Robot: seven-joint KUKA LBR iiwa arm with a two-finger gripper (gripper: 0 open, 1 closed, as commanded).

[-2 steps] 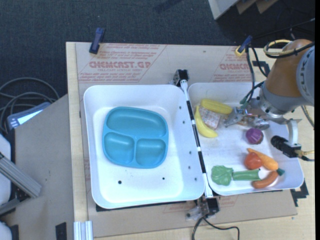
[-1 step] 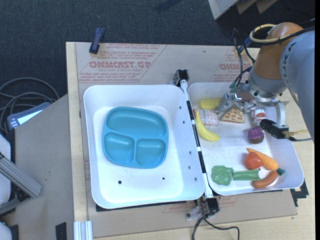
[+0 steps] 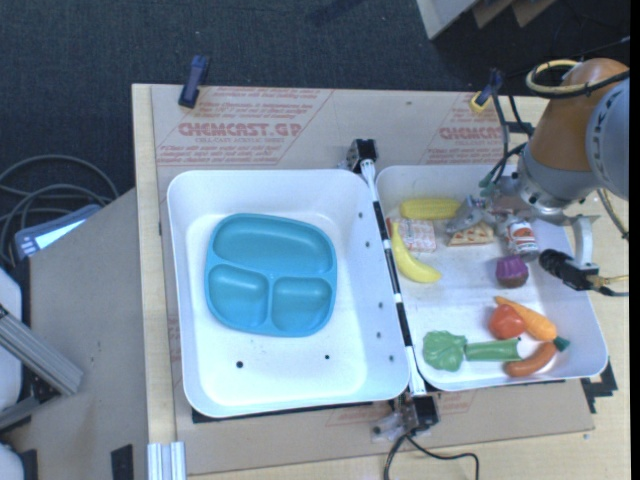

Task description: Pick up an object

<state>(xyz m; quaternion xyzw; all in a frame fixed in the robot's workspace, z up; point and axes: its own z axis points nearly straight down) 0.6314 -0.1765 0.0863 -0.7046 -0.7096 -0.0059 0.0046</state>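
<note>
Dark carpet lies around the bench. Near the right bin's (image 3: 590,353) far edge, the gripper (image 3: 478,211) hangs over a toast slice (image 3: 470,235); I cannot tell its state. It looks light, hard and flat. Pinch its thin sides.
</note>
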